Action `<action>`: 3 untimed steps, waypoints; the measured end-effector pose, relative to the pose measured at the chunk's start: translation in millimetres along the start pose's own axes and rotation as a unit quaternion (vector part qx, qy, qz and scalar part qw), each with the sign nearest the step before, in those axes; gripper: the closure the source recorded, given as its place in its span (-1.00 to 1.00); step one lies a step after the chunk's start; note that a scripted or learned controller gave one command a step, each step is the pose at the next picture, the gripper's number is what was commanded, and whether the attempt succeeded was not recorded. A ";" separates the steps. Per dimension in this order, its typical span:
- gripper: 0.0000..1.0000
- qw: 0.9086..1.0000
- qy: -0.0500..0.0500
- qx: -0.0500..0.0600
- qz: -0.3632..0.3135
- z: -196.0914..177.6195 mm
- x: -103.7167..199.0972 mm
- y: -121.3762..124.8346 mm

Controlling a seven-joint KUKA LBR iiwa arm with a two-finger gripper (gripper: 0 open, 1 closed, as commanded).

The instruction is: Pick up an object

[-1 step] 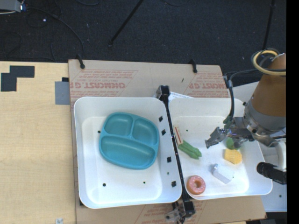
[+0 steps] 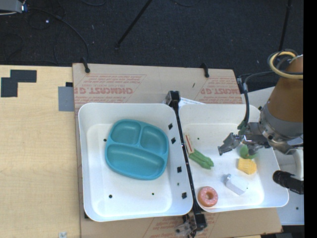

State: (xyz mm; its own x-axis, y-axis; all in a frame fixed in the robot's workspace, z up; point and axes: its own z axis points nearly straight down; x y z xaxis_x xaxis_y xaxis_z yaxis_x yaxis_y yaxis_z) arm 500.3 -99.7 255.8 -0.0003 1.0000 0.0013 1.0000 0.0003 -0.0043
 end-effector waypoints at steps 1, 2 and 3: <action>-1.00 1.000 0.000 0.003 0.000 64.0 -3.0 -0.1; -1.00 1.000 0.001 0.002 0.000 108.0 -2.4 -3.8; -1.00 1.000 0.001 0.002 0.000 161.9 -1.6 -5.2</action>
State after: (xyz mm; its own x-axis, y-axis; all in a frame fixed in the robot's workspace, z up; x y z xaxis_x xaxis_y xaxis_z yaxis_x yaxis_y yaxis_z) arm 494.4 -101.1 93.9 0.0004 1.0000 0.0026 1.0000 -0.0003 -0.0090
